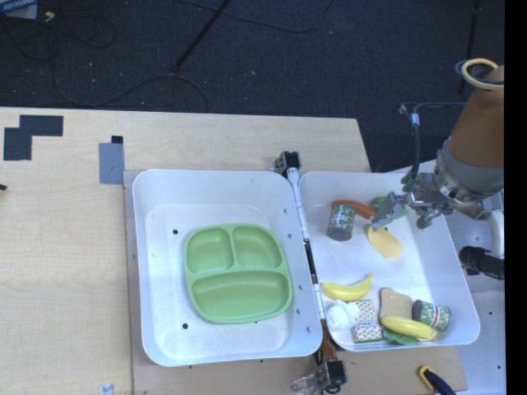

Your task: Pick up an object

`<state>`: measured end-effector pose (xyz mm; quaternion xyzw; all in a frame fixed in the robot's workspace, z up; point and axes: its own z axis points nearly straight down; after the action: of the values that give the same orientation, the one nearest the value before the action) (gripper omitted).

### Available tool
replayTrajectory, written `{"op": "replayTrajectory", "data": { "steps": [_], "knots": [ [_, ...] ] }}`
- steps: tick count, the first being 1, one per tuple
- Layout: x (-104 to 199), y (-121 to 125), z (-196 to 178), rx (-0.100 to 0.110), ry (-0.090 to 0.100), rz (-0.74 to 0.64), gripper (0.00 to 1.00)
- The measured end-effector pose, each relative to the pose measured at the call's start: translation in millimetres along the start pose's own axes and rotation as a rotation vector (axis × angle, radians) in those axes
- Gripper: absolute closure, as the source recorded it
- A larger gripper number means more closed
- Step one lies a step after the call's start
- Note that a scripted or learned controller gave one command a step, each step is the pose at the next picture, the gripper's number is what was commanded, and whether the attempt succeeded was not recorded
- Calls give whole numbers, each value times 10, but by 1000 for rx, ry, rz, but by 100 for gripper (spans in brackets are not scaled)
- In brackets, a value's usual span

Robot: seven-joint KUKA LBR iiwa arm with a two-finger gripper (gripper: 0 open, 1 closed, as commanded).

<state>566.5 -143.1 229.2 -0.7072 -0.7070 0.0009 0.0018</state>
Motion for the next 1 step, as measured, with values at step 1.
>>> {"op": "replayTrajectory", "data": {
  "steps": [1],
  "knots": [
    [-632,504,472,-1,-1,1,0]
  ]
}}
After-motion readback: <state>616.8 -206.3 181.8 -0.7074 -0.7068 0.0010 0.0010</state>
